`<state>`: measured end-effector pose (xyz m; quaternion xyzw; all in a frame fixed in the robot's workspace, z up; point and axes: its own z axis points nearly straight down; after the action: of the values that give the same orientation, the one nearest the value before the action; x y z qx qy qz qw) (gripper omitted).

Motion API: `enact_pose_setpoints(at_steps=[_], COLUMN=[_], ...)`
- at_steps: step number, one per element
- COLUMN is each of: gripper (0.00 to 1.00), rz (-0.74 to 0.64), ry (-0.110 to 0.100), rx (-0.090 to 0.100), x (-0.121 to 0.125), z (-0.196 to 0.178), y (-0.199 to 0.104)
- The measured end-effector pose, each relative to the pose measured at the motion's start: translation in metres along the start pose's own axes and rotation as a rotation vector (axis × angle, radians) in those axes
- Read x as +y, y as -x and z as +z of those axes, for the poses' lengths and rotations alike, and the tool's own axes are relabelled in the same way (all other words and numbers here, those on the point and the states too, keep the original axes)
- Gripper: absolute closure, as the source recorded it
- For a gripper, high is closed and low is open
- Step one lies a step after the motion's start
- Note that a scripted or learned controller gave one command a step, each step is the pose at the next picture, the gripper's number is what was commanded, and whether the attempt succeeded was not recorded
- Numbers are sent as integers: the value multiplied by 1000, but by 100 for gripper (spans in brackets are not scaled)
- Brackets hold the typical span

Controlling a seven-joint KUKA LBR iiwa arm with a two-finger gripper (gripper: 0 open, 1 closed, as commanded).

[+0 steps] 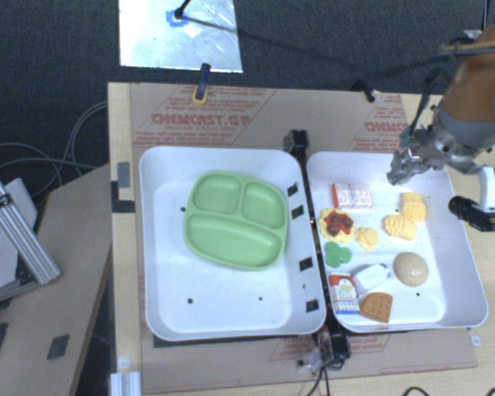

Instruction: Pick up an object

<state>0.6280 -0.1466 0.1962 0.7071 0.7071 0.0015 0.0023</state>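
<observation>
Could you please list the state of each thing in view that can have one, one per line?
tool: hovering over the far edge of the right bin, holding nothing that shows
green plate: lying flat in the left bin, its compartments bare
brown round bun: resting on the right bin's floor
waffle piece: lying flat at the near edge
red-and-white carton: lying on its side

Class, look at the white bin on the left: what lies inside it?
Inside the left bin lies a green divided plate with three compartments, nothing in them. Around it the bin floor shows small dark dots. The floor beneath the plate is covered, so unseen.
</observation>
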Motion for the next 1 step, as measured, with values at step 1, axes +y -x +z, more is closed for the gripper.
enact_pose_setpoints(at_steps=[1], gripper=[100], rz=[-4], ry=[-3], rx=[1], x=[1], z=[-29], y=[0])
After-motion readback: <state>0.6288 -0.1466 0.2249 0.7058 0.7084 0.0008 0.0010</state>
